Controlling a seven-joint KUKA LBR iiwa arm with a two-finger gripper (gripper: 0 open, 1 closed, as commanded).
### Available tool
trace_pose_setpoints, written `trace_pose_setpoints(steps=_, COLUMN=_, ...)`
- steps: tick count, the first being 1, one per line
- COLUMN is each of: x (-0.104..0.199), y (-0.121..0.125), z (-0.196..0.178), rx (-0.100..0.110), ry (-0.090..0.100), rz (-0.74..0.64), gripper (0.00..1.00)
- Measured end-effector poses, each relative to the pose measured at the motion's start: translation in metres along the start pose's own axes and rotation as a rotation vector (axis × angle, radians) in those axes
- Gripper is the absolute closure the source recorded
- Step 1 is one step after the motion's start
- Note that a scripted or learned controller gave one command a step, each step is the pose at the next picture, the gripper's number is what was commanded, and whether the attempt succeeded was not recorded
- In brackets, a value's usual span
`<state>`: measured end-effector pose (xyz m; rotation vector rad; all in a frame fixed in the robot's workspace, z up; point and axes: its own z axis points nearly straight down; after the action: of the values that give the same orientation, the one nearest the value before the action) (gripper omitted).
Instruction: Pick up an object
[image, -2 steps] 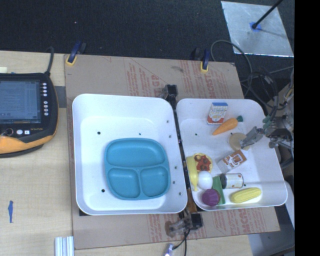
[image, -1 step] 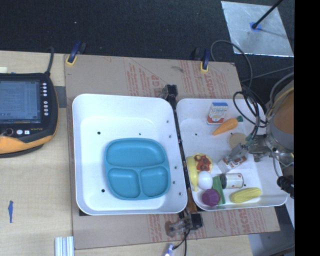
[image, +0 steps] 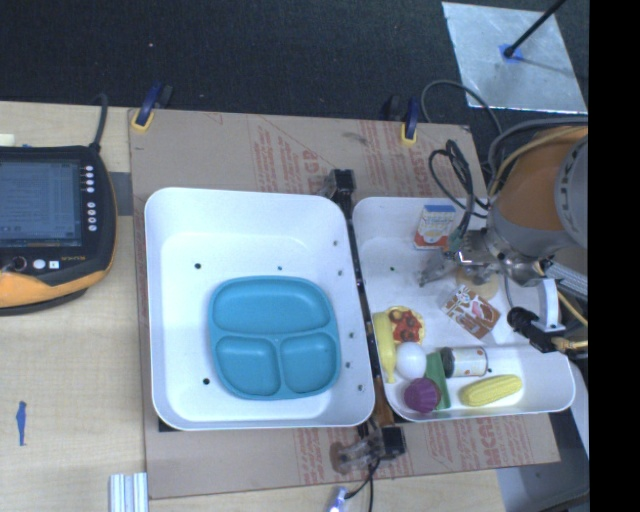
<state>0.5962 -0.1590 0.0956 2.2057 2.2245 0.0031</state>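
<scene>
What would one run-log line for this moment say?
claw: low in right bin, nothing visibly held | nearest: milk carton, snack packet | blue tray: left bin

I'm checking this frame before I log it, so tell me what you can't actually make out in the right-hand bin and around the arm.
- Gripper, camera view: small and dark against the wrist; finger state unreadable.
- Arm: cut off by the right edge.
- Small carton: print too small to read.
- Wrapped snack: label too small to read.
- Purple item and green item: crowded among the egg and corn; shapes partly hidden.
</scene>
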Motion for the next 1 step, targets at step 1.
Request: trace_pose_setpoints(steps=1, x=-0.0530, y=-0.0647, z=0.0034, rx=0.011, ry=0.004, rz=0.005, gripper=0.00)
